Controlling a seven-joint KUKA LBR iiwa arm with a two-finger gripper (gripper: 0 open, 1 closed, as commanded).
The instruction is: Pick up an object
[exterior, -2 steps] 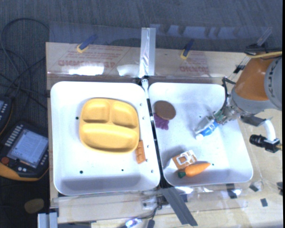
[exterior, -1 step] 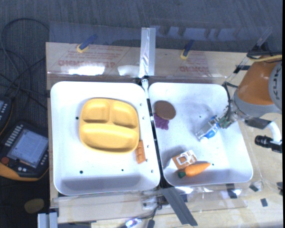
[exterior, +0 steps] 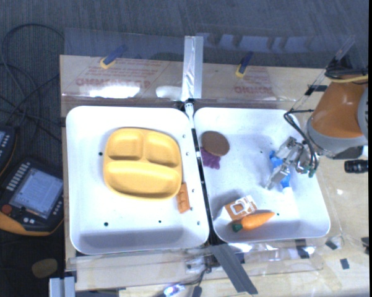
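Note:
My gripper (exterior: 283, 172) hangs low over the right side of the right bin (exterior: 309, 224), reaching in from the right under the orange wrist band. A small blue object (exterior: 276, 161) lies right beneath and beside it, partly hidden by the metal of the gripper; I cannot make out whether it is held. A carrot (exterior: 257, 219) lies near the bin's front wall, with a small orange-and-white box (exterior: 239, 208) touching it. A brown disc (exterior: 215, 143) and a purple piece (exterior: 210, 160) sit at the bin's left side.
The left bin (exterior: 86, 228) holds a yellow compartment plate (exterior: 142, 163) and a small orange piece (exterior: 183, 198) against the divider. Cables and a teach pendant (exterior: 31, 193) lie off the bench to the left.

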